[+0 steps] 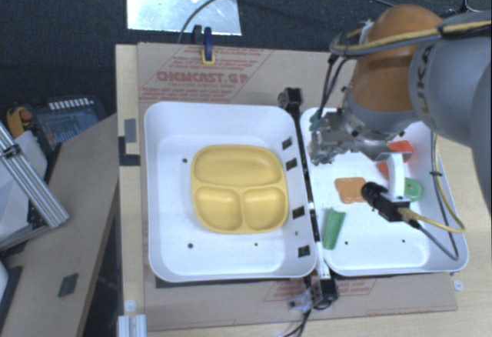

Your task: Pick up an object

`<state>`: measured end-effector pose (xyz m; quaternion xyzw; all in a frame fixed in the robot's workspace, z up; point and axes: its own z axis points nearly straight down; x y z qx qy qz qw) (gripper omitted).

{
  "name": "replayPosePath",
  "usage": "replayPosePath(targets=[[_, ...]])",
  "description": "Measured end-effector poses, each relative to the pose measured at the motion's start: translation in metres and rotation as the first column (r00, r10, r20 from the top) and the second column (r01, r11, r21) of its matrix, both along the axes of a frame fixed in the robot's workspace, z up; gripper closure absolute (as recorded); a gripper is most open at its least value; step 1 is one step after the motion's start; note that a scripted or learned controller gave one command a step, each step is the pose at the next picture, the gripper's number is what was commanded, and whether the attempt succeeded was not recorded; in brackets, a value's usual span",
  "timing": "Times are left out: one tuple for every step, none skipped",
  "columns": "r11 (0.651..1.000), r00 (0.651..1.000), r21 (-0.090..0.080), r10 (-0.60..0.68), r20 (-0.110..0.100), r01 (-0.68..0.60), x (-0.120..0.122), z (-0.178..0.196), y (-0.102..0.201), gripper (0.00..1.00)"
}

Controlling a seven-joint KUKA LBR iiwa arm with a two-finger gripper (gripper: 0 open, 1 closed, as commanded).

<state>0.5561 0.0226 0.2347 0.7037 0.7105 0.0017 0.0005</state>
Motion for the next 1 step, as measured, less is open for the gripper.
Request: replayPosePath(targets=[[1.0, 1.0, 0.001, 0.001, -0.002, -0.001, -0.0045, 0.004, 0.0538, 1.0]])
